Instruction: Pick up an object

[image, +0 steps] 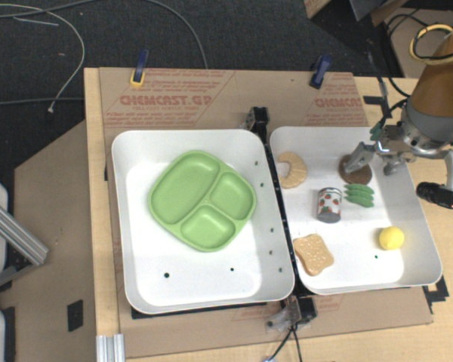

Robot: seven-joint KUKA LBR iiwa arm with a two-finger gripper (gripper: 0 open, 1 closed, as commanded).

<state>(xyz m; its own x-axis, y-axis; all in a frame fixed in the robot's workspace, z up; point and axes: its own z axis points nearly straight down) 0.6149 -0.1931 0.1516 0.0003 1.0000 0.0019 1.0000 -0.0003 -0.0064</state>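
You've got a brown cardboard-covered bench top [211,100] with red print, held by two blue clamps [140,64] at the far edge. Directly on it sit two shallow white plastic bins side by side: left bin [136,225], right bin [415,225], touching along a black centre seam.

1 camera | above bench [211,81] | slanted down | 2 bins [136,277]

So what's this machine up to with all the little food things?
A robot arm reaches in over the right bin, its gripper spread open just above a brown round piece. It holds nothing yet. Nearby lie a green pod, a small can, a yellow lemon, a toast slice and a bagel half. The left bin holds a green divided plate.
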